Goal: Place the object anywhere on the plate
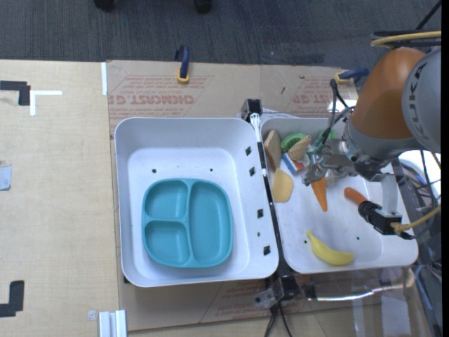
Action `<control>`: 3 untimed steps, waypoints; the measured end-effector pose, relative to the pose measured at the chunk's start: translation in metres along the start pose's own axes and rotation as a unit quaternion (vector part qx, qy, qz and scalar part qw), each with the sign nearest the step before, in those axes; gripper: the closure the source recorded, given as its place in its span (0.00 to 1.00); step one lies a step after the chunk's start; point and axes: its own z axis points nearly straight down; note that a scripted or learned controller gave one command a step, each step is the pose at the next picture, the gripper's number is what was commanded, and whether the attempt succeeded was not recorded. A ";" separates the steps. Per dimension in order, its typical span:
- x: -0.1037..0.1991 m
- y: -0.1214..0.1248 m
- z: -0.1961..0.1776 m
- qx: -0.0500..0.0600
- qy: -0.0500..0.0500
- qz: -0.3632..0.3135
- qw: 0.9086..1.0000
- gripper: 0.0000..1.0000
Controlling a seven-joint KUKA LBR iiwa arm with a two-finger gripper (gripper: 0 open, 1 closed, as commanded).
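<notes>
A teal divided plate (188, 222) lies in the left white bin (133, 188). The grey arm with its orange band reaches from the right over the right bin (372, 255). Its gripper (313, 170) is low in that bin, right at the thick end of an orange carrot (321, 195). The carrot points toward the bin's front. Whether the carrot is gripped is not visible. A yellow banana (329, 250) lies near the front of the right bin.
The right bin also holds a tan rounded piece (283, 186) by the dividing wall, a brown stick (272, 146), a green item (295, 140), a small red and blue piece (290, 164) and an orange-red piece (353, 195). Cables run at the right.
</notes>
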 end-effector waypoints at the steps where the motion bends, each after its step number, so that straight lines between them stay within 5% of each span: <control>1: 0.085 0.013 -0.041 0.001 0.000 0.004 1.000 1.00; 3: 0.226 -0.068 0.005 0.003 -0.001 0.066 0.998 1.00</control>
